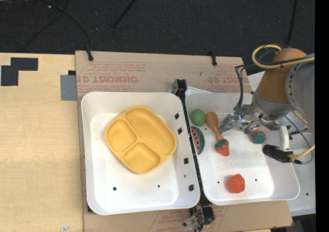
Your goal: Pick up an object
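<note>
My gripper (238,124) hangs low over the back of the right bin (257,195), open, with nothing between its metal fingers (226,122). Just left of it lies a tan-handled toy with a red and green end (218,133). A small red and green toy (257,136) lies right of the fingers, close under the wrist. A green ball (198,117) rests near the bin's left wall, with a watermelon-slice toy (197,140) below it. A red toy (236,183) sits alone toward the front of the bin.
The left bin (97,184) holds a yellow divided plate (140,139). A black divider (187,143) runs between the two bins. The grey and orange arm (280,84) covers the right bin's back right corner.
</note>
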Robot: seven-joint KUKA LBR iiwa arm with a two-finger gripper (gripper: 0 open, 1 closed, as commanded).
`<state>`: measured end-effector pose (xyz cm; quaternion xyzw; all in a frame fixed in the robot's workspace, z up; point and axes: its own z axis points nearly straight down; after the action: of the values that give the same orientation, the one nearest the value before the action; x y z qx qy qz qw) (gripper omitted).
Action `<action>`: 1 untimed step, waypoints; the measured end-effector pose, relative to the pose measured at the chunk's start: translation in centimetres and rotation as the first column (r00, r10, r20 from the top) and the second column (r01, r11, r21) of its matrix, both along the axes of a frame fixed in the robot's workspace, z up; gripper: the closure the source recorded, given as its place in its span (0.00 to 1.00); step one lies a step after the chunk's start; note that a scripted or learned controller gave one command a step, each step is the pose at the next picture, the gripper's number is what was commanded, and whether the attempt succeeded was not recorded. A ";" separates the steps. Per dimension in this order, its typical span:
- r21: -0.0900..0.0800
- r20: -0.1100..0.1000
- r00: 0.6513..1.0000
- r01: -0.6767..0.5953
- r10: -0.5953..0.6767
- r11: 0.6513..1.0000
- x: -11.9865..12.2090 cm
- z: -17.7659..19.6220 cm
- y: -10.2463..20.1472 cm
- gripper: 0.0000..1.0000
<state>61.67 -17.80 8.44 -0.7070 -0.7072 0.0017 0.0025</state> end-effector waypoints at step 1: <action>0.000 0.002 1.000 0.000 0.000 1.000 0.1 1.3 0.0 1.00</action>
<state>61.77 -17.83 9.75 -0.7070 -0.7072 0.0010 0.0015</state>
